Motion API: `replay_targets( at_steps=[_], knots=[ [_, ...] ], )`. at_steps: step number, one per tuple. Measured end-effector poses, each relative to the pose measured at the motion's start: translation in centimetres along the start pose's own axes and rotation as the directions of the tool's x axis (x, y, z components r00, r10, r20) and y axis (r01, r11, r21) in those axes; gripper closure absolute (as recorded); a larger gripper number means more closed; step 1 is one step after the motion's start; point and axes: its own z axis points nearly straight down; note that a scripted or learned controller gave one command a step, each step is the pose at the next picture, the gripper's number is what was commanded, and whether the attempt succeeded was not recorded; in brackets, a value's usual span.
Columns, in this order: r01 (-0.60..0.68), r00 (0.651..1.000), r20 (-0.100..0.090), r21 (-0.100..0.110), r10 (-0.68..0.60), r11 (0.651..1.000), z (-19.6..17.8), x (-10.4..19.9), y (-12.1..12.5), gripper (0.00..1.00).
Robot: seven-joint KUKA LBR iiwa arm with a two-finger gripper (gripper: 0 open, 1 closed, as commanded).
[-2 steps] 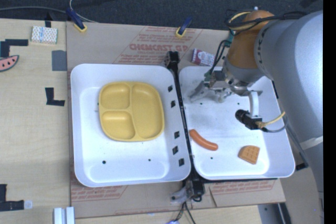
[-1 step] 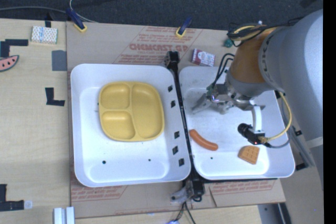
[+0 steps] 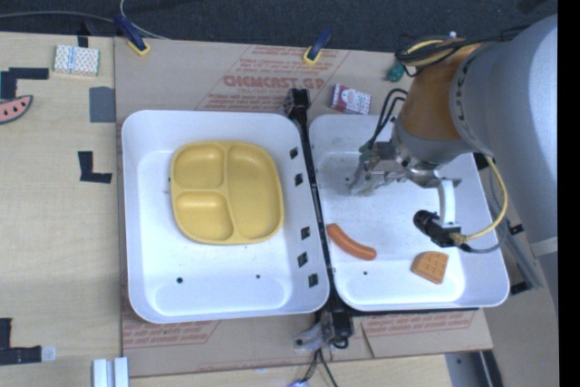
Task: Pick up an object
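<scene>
In the right bin [image 3: 471, 290] lie an orange-red hot dog [image 3: 351, 242] near the left wall and a tan waffle piece [image 3: 430, 266] toward the front right. My gripper [image 3: 365, 179] hangs low over the bin's middle, above and a little right of the hot dog, apart from both items. I see nothing between its fingers. A yellow divided plate [image 3: 227, 192] rests in the left bin [image 3: 149, 285].
The grey arm with its orange band [image 3: 435, 100] covers the right bin's back right part. A small red and white packet [image 3: 349, 99] lies on the cardboard behind the bins. Blue and yellow clips [image 3: 316, 48] hold the cardboard's back edge.
</scene>
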Motion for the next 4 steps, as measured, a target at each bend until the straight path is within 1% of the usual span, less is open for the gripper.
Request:
replay_targets(
  at_steps=[1, 2, 3, 4],
  knots=[
    [0.000, 1.000, 0.000, 0.000, 0.000, 1.000, 0.0, 0.0, 0.0, 0.00],
    [0.001, 1.000, -0.001, 0.000, -0.001, 1.000, 1.0, -2.4, 5.9, 0.00],
    [0.000, 1.000, 0.000, 0.003, 0.000, 1.000, 1.0, -0.1, 3.4, 0.00],
    [-0.001, 1.000, -0.001, 0.001, 0.001, 1.000, 0.9, 0.3, -2.5, 0.00]
  ],
)
